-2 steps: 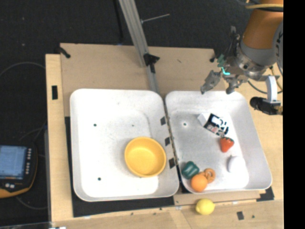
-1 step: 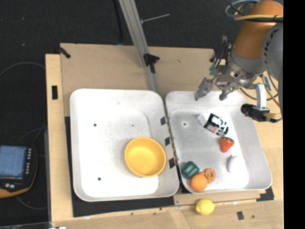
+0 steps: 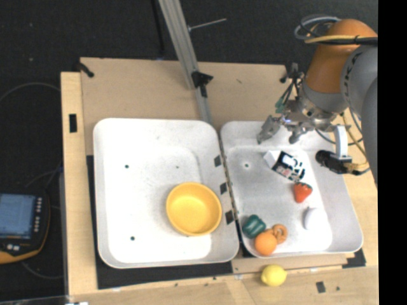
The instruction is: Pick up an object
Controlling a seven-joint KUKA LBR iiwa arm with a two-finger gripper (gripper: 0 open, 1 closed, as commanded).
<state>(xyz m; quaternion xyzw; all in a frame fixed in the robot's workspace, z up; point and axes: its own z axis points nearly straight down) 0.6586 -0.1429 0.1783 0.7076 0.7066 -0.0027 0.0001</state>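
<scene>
Nothing is lifted yet: the hand [image 3: 283,131] hangs with fingers spread and bare above the right bin [image 3: 343,234]'s far edge, near the white box [image 3: 287,164] lying inside.

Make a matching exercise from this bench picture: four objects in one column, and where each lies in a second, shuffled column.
Things:
1. yellow bowl
2. lemon
3. strawberry
4. orange

Places:
A. on the bench, outside the bins, at the near edge
B. in the right bin, at its near rim
C. in the left bin
D. in the right bin, just below the black-and-white box

Pairs: 1-C, 2-A, 3-D, 4-B
</scene>
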